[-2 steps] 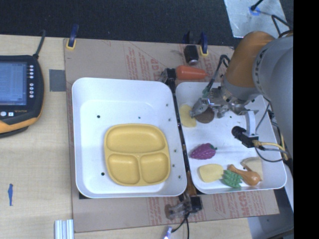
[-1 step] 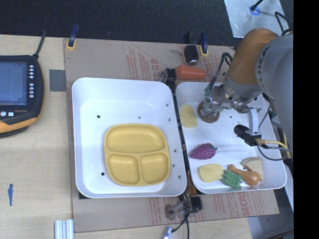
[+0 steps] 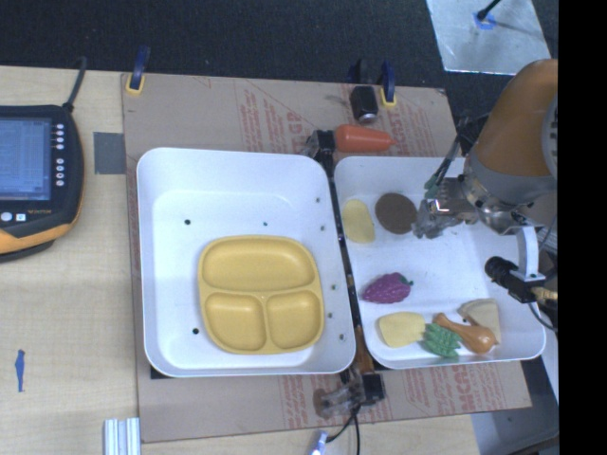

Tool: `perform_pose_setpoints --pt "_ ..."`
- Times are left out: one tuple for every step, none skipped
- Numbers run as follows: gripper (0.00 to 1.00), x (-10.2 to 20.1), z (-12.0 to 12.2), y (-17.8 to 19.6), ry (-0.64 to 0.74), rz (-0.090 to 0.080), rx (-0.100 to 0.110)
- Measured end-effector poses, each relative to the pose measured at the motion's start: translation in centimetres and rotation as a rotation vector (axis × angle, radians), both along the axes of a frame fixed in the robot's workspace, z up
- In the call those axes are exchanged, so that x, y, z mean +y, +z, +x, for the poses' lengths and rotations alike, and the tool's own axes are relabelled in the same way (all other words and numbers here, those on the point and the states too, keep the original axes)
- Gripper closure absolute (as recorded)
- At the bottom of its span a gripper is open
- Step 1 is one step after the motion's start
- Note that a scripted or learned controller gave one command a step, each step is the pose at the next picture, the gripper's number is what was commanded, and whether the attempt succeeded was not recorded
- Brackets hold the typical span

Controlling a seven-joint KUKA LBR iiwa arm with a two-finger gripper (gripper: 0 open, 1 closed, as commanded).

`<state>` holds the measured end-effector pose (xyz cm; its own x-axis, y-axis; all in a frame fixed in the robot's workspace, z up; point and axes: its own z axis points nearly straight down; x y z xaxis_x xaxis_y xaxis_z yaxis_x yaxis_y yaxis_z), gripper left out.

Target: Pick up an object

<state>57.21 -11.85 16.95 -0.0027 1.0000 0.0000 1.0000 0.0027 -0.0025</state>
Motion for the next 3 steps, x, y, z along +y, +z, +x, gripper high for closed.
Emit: perform_pose_setpoints --pt "0.00 0.0 0.0 -0.1 0.000 0.000 0.001" --pt "0.00 -0.6 5.8 -7.6 0.003 -0.001 0.001" --pt "0.00 1.4 8.4 -7.7 0.001 0.000 -0.001"
